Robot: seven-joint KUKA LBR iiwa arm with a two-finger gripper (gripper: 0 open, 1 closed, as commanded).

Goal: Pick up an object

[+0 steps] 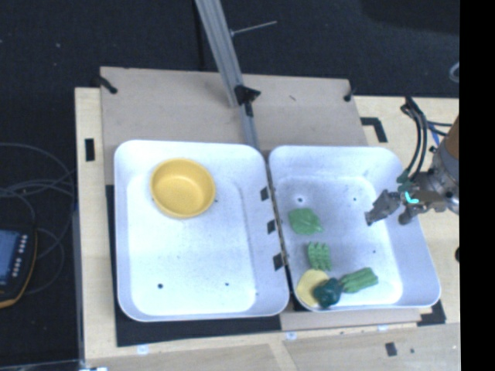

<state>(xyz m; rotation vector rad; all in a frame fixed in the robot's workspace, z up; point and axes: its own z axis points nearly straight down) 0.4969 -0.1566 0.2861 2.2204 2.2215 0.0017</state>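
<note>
Gripper point(393, 207): we found it open and empty above the right bin's point(410, 238) right edge. Green toys point(305, 222) lay unpicked; we judged the grasp outstanding.

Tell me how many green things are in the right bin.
3, apart from a darker teal piece: a leafy one near the divider, a ridged one below it, and a long one toward the front, beside the teal piece.

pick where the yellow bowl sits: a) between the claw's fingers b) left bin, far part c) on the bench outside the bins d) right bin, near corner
b: the yellow bowl rests in the far part of the left bin, well apart from the claw.
</note>
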